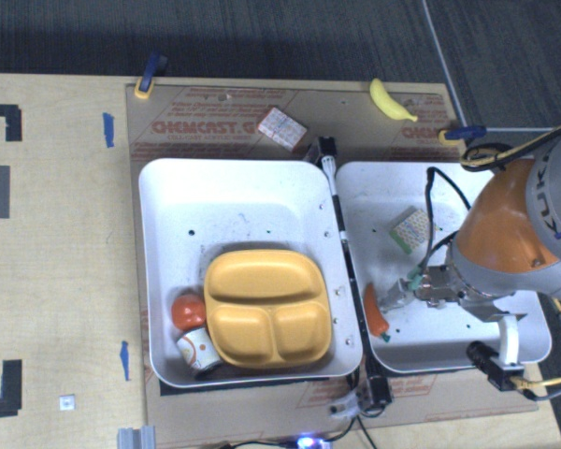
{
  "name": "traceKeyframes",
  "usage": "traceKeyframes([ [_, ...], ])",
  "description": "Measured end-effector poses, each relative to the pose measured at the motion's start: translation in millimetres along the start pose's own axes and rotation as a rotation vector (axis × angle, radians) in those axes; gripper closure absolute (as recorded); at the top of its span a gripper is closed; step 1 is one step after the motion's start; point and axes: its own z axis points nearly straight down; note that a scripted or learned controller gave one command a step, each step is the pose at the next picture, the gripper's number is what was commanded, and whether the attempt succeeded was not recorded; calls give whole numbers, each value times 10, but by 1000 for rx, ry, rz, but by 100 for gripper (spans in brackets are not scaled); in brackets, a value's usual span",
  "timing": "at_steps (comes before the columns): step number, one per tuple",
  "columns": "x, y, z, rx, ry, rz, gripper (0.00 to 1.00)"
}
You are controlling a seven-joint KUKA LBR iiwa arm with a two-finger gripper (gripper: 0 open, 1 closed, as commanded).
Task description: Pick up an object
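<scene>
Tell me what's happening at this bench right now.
A grey and orange robot arm reaches into the right bin, its gripper low near an orange carrot-like piece by the bin's left wall. A small green block lies further back. The left bin holds a yellow divided tray.

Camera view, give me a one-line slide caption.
KUKA arm's gripper hovers low in the right bin near an orange carrot-like piece; yellow tray fills the left bin.

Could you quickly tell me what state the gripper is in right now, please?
Gripper: low in the right bin, near the orange carrot; whether it is open or closed cannot be told.
</scene>
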Motion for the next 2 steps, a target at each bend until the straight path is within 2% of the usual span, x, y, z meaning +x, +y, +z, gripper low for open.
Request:
traceKeyframes([
  [2, 4, -13, 96, 3, 0, 0, 0],
])
